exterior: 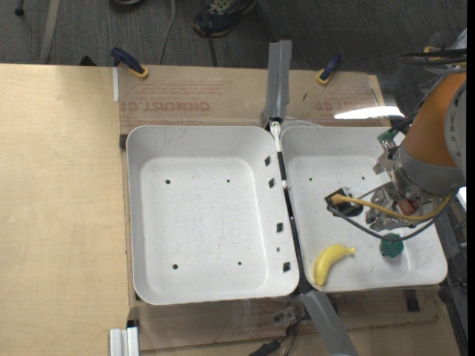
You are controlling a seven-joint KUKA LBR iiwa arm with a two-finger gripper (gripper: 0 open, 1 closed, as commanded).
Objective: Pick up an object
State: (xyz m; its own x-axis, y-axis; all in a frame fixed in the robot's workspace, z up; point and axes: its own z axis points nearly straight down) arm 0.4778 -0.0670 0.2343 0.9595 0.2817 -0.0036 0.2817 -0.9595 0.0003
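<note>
A yellow banana (332,262) lies near the front edge of the right bin (319,162). To its right, a small round teal object (392,248) rests on the bin floor. My gripper (391,212) hangs low over the right side of this bin, just above and behind the teal object and well right of the banana. The wrist and cables hide what is directly beneath it.
The left bin (148,221) sits beside the right one, with a grey divider bar (279,80) running between them. Cardboard (193,99) lies behind the bins and a wooden bench top (59,199) stretches to the left.
</note>
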